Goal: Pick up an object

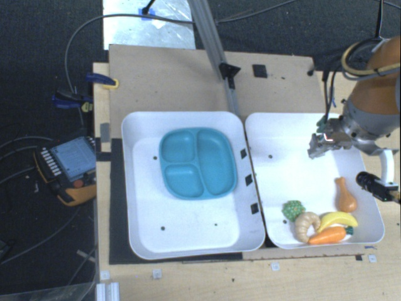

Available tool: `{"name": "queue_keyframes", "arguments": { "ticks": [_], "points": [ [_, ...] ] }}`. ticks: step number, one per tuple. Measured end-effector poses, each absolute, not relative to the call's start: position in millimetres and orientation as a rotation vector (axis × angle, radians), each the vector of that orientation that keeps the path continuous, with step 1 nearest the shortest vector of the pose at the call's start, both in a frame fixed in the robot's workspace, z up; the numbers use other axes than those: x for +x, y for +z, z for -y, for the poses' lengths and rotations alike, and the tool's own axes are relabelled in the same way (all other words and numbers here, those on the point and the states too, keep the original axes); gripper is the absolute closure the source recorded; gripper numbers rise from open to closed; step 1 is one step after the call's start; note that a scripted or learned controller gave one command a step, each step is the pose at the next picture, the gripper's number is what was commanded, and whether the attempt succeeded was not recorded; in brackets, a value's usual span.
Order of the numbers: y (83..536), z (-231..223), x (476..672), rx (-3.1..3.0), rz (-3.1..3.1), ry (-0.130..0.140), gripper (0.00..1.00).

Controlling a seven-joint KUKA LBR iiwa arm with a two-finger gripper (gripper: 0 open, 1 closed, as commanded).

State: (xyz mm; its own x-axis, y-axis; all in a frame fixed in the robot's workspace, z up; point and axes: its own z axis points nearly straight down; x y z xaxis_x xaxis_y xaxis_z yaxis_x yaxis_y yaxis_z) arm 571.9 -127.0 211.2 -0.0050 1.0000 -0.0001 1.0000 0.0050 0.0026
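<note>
In the right bin (282, 180) several toy foods lie near the front right corner: a green broccoli (291, 209), a tan shrimp-like piece (305, 224), a yellow banana (339, 219), an orange carrot (327, 235) and a brown drumstick-like piece (345, 195). My gripper (321, 143) hangs over the back right part of this bin, well behind the foods and apart from them. I see nothing held at its tip.
The left bin (144, 224) holds a blue divided plate (198, 162). A grey pole (210, 30) slants over the bench's back edge. Clamps and a handheld device (69, 165) lie left of the bench, with cables around.
</note>
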Motion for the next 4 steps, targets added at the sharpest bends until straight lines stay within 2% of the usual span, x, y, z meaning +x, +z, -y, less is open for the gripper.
{"name": "queue_keyframes", "arguments": {
  "ticks": [1,2,3,4],
  "points": [
    [218.3,80.7,571.0,2.211,-2.231,0.003,1.00],
    [217.6,36.8,581.6,2.209,-2.232,0.005,1.00],
    [218.5,-6.9,584.3,2.210,-2.232,0.005,1.00],
    [216.3,-61.9,581.2,2.210,-2.233,0.005,1.00]
  ]
}}
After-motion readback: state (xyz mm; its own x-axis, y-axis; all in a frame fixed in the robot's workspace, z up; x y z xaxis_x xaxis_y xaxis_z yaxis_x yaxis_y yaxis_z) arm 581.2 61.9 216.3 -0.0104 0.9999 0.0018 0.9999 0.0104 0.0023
